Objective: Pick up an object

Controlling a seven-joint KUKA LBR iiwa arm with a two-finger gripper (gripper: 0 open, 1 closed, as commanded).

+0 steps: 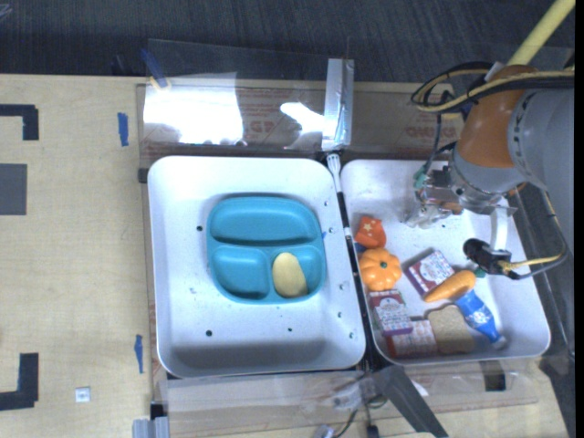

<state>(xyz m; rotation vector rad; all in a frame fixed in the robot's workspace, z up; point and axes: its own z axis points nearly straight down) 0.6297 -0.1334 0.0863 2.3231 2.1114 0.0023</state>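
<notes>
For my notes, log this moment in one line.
gripper: over right bin, upper part | holding: nothing seen | yellow potato: in blue tray

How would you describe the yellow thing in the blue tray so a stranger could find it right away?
Start at the left white bin, which holds a blue divided tray. In the tray's lower right compartment lies the pale yellow egg-shaped object. It is the only item in that tray; the orange and packaged items all sit in the right bin.

Fixed overhead camera, angled down, both white bins point(173, 245) in frame
</notes>
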